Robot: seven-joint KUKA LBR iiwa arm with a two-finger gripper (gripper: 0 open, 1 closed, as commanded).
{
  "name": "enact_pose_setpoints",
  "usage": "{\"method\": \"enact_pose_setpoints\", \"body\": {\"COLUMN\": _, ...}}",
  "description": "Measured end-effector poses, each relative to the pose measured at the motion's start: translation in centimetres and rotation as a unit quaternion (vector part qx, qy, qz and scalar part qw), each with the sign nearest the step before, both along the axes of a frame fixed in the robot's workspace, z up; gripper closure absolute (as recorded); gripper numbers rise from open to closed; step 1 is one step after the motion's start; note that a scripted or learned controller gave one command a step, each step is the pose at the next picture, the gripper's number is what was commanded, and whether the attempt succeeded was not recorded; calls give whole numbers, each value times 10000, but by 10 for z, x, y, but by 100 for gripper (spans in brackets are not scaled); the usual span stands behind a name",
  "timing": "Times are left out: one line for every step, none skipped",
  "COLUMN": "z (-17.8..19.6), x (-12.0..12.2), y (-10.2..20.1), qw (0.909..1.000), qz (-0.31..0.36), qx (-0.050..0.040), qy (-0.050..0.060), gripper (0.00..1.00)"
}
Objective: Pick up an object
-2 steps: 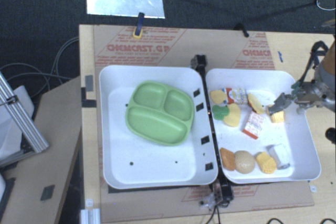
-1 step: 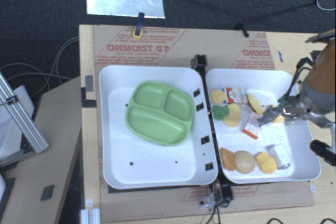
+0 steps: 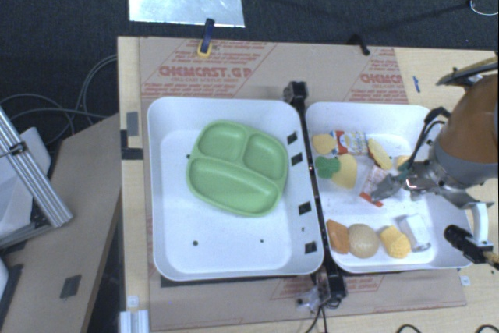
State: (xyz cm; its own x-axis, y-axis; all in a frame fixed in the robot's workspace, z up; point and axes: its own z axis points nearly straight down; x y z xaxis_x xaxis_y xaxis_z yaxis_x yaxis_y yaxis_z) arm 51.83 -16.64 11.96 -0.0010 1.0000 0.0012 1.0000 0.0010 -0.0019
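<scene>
1. The gripper (image 3: 383, 185) is seen low in the right bin (image 3: 417, 115), among small food items.
2. Whether the jaws are wide or narrow cannot be told; nothing is seen held between them.
3. A yellow banana-like piece (image 3: 380, 153) is found just above the gripper, its long axis slanting from upper left to lower right.
4. A green divided plate (image 3: 238, 167) is seen in the left bin (image 3: 168, 191).

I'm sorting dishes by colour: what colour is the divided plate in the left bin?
Light green, plain with no pattern; the plate shows clearly in the camera view.
</scene>
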Motion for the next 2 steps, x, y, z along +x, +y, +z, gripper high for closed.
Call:
{"method": "enact_pose_setpoints", "body": {"z": -37, "x": 0, "y": 1, "qw": 10000, "qz": 0, "qx": 1, "qy": 2, "gripper": 0}}
{"method": "enact_pose_setpoints", "body": {"z": -25, "x": 1, "y": 0, "qw": 10000, "qz": 1, "qx": -7, "qy": -23, "gripper": 100}}
